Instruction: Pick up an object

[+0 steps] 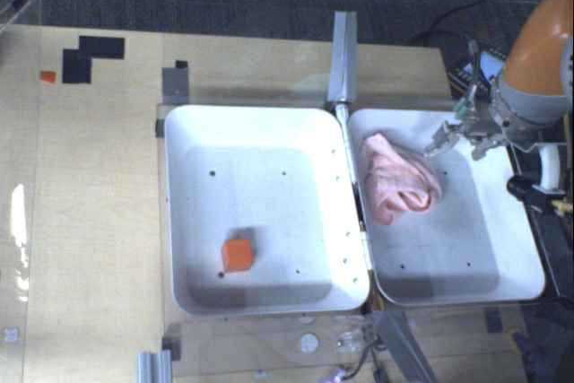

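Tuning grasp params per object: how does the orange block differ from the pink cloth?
The orange block is a small, rigid cube with flat faces; the pink cloth is larger, soft and crumpled. The block sits in the left bin, far from the gripper; the cloth lies in the right bin, right beside it. Both rest loose on white bin floors.

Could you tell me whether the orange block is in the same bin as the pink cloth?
No, the orange block lies in the left bin, while the pink cloth lies in the right bin.
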